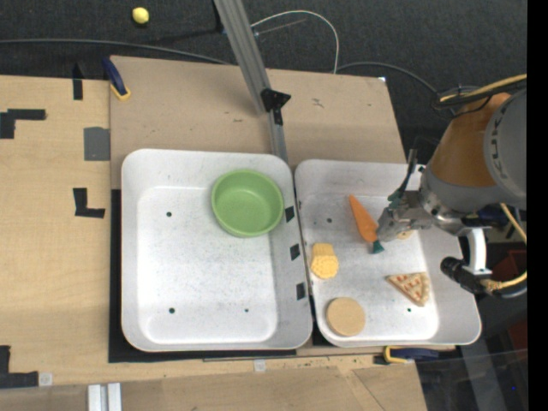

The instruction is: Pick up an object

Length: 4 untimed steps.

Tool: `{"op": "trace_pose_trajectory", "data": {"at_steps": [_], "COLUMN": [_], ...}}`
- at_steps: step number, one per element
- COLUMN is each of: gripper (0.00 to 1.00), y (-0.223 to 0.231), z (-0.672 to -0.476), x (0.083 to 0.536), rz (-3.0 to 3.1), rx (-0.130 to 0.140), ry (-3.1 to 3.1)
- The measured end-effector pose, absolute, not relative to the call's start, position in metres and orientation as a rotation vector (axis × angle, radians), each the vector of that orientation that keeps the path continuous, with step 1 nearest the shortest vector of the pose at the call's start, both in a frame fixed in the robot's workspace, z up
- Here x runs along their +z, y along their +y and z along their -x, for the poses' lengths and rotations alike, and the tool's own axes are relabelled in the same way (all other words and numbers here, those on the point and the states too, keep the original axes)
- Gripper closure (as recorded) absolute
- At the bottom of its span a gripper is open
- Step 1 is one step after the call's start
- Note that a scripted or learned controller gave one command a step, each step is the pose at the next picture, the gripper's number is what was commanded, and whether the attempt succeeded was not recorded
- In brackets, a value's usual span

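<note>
1. The likely target is the small orange toy carrot with a dark green stem end [365, 221]; I judge it light, rigid plastic, smooth and a little slippery, prone to roll or squirt out if pinched off-centre
2. Best hold, in my view: across the thicker middle of its body, fingers closing square to its long axis, away from the narrow tip
3. It looks like a short tapered cone, bright orange, lying flat and slanted, its stem end pointing down and right
4. It lies in the upper middle of the right shallow white bin [454, 332], well apart from the round yellow waffle-like piece [324, 262], the round tan cookie-like disc [346, 316] and the toy pizza slice [410, 287]
5. The grey two-finger gripper [392, 227] sits low just beside the carrot's stem end; whether it is parted or closed cannot be told, and nothing is visibly held
6. The green plastic bowl [247, 202] rests in the left white bin [137, 255] on the tabletop [51, 229]
</note>
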<state>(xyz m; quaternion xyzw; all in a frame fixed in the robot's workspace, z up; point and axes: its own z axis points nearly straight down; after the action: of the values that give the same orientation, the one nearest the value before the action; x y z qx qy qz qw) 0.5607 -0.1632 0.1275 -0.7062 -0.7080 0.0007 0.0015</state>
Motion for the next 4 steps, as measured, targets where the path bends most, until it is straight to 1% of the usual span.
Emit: {"op": "trace_pose_trajectory", "data": {"at_steps": [2, 3, 4], "gripper": [1.0, 1.0, 1.0], "y": [-0.147, -0.151, -0.103], "z": [-0.557, -0.556, -0.582], "x": [0.22, 0.283, 0.265], "rz": [2.22, 2.224, 2.213], "rx": [-0.003, -0.004, 0.001], "ry": [-2.227, -2.227, -2.227]}}
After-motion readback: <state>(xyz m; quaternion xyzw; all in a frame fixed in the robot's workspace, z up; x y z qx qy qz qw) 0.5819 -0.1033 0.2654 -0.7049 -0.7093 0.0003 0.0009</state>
